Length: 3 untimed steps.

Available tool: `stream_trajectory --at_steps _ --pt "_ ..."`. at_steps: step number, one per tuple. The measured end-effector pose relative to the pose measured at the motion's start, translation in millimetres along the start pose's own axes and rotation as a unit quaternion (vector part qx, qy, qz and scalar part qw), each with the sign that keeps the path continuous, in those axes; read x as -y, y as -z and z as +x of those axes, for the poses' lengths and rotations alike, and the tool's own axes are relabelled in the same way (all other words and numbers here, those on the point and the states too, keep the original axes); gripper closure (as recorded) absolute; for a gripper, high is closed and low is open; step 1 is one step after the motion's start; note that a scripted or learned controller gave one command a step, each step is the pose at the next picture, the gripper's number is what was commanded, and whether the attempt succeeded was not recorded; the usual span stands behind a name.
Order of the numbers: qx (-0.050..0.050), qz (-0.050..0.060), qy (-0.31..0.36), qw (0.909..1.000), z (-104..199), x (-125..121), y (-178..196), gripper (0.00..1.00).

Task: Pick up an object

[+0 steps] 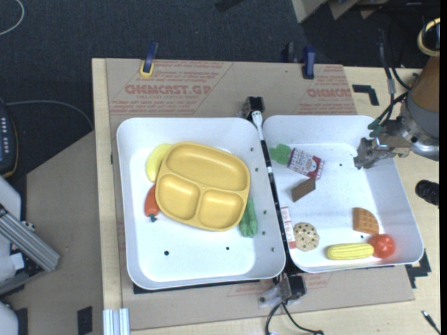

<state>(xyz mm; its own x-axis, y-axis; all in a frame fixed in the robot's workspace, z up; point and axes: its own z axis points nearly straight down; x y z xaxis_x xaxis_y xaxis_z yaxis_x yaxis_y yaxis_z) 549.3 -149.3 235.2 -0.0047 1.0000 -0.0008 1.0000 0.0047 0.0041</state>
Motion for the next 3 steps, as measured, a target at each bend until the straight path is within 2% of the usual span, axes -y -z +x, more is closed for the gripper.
stream_trajectory --at_steps 1,3 --pt "-0.001 0.0 0.001 1.0 60.0 -12.6 3.5 1.0" --pt "-0.001 0.0 0.001 1.0 164.0 -57.9 1.5 1.0"
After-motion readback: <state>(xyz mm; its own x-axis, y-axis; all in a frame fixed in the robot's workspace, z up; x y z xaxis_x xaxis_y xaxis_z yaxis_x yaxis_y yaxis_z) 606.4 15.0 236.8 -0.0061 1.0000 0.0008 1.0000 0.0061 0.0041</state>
